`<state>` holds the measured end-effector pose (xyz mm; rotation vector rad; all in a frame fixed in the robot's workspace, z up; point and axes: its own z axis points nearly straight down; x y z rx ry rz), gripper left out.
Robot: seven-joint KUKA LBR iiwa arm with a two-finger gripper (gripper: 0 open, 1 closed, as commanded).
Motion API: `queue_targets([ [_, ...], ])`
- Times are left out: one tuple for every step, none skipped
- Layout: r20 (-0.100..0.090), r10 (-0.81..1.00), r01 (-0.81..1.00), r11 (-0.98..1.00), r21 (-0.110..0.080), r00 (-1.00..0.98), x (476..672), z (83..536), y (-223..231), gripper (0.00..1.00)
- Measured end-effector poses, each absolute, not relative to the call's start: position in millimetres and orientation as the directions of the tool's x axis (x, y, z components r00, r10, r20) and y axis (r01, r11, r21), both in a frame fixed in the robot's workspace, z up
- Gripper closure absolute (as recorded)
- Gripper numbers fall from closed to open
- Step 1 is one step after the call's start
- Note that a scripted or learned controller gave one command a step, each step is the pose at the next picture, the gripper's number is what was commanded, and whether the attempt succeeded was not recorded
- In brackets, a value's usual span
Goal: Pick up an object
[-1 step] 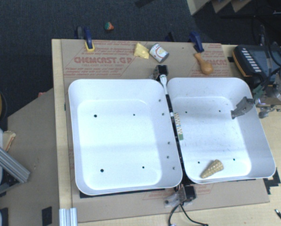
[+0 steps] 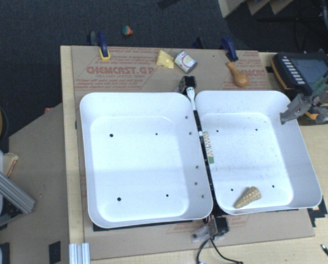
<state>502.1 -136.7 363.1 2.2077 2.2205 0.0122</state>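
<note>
Two shallow white bins sit side by side on the desk. The left bin (image 2: pixel 139 158) holds nothing. The right bin (image 2: pixel 252 147) holds one object, a tan ridged cone like an ice-cream cone toy (image 2: pixel 247 197), lying near the bin's front edge, its long axis slanting from front-left up toward back-right. The hand (image 2: pixel 291 112) hangs over the right bin's back right corner, gripping nothing; how far it is open cannot be told. The cone lies forward and left of the hand, well apart, so reaching it likely means travelling diagonally across the bin.
</note>
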Motion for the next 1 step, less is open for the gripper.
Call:
queue_targets([
  [-0.002,1.000,1.000,0.002,0.005,-0.002,503.0,366.4,-138.9,1.00],
])
